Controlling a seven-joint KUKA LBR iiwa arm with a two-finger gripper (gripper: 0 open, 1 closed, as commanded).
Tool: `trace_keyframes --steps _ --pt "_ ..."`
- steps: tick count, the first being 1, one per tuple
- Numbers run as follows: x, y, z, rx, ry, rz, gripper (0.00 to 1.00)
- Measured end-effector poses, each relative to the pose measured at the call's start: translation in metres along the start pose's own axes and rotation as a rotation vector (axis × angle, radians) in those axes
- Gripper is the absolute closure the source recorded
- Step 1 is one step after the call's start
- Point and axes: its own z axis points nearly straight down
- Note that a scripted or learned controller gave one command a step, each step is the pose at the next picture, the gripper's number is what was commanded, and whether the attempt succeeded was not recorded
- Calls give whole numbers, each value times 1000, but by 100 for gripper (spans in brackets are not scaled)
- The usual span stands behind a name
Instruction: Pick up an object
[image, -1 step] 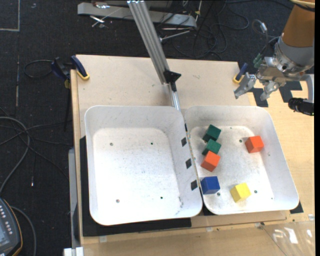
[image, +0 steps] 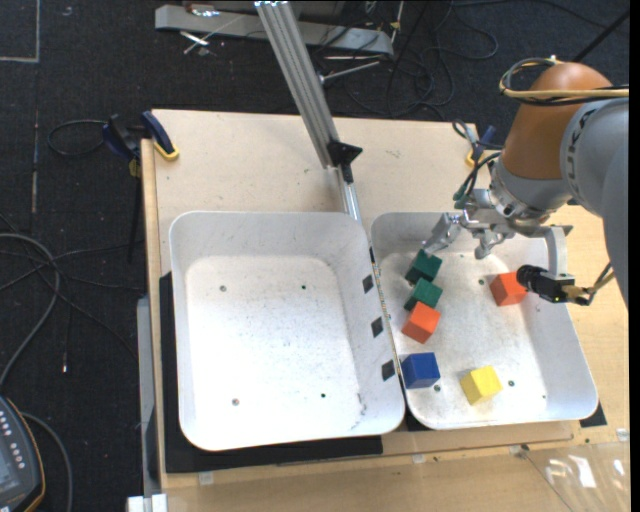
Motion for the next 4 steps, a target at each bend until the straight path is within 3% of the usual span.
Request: trace_keyframes --steps 1,2,3,4 --pt "34 -27 62 -6 1 -3 0" --pt "32 -66 60 -7 -2 3 0" --pt "32 -64 50 -10 -2 2 100" --pt "26 -75 57 -15 -1 1 100"
